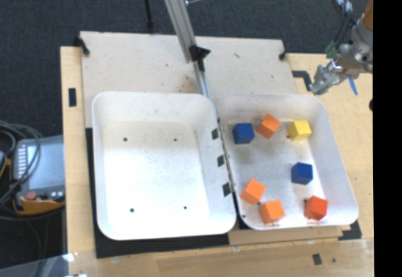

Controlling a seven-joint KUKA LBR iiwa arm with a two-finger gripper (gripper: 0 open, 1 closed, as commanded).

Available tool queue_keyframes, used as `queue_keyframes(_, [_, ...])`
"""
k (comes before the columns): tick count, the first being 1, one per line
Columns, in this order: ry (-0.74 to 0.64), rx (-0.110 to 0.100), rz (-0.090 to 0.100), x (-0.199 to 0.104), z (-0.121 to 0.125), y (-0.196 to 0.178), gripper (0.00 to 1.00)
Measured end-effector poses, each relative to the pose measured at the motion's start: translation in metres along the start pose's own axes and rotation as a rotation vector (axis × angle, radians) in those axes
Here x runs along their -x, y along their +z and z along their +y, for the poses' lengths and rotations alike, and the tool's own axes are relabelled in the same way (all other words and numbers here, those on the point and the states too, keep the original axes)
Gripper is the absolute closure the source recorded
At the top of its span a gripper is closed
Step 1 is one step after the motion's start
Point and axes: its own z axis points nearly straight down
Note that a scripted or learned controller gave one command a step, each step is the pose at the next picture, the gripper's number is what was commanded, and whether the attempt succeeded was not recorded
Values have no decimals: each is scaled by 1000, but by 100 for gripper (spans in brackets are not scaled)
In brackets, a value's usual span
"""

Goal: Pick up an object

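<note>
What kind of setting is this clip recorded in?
Likely a robotics lab pick-and-place bench: two white bins on a wooden bench, coloured blocks in the right bin, and an aluminium rail overhead.

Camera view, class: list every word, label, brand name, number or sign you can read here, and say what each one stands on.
No text can be read in this view.
The blocks in the right bin, such as the yellow block, have plain faces.
The device at the left edge has a pale panel; anything on it is too small and blurred to read.
The left bin carries dark dots, no writing.
</note>
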Motion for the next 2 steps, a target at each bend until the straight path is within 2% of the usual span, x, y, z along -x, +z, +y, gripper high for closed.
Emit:
queue_keyframes(1, [2,-7,2,-47,-3,-3,100])
queue_keyframes(2, [5,-9,2,-92,-11,16,100])
